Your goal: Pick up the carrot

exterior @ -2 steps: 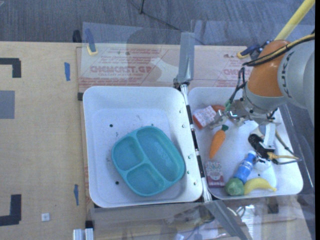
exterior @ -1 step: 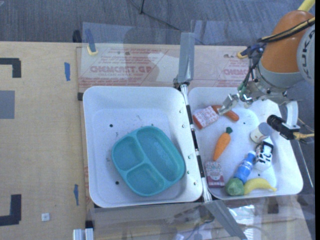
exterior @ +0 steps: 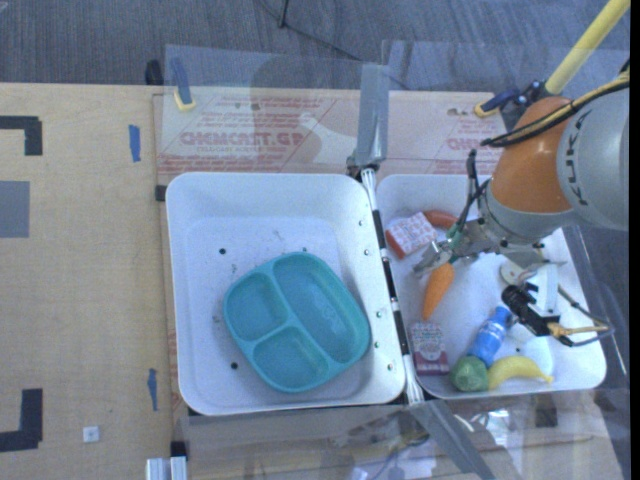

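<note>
Two white bins [exterior: 200, 218] mid-frame, teal divided plate [exterior: 295, 320] filling the left one. Grey-and-orange arm [exterior: 540, 168] reaching in from upper right. Gripper [exterior: 441, 256] fingers spread, right at the carrot's [exterior: 436, 289] top end. Carrot lying in the right bin, not clamped.

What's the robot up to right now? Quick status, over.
Gripper low in right bin, at carrot's top end. Carrot lying on bin floor, not lifted. Red-and-white box close beside gripper.

Gripper [exterior: 440, 258] low (arm reaching from right).
</note>
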Robot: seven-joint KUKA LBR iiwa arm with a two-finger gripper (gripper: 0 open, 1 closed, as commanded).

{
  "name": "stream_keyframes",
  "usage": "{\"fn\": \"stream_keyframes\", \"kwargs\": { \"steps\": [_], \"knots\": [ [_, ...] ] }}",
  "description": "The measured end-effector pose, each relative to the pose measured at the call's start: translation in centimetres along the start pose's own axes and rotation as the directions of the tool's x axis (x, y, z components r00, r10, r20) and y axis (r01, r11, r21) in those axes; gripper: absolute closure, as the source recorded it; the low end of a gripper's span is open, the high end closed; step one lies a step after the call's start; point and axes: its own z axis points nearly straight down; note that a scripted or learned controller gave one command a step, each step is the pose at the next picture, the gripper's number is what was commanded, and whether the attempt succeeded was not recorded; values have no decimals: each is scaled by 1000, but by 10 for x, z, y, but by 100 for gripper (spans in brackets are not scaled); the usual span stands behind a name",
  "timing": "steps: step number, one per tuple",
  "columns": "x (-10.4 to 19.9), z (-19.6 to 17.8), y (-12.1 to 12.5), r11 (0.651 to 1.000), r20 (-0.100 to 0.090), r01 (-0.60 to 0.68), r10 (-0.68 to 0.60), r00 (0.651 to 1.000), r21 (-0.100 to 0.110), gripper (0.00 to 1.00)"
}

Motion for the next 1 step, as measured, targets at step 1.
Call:
{"fn": "stream_keyframes", "kwargs": {
  "steps": [1],
  "knots": [
    [-3, -11, 1, 1000, 5, -4, 4, 1000, -7, 100]
  ]
}}
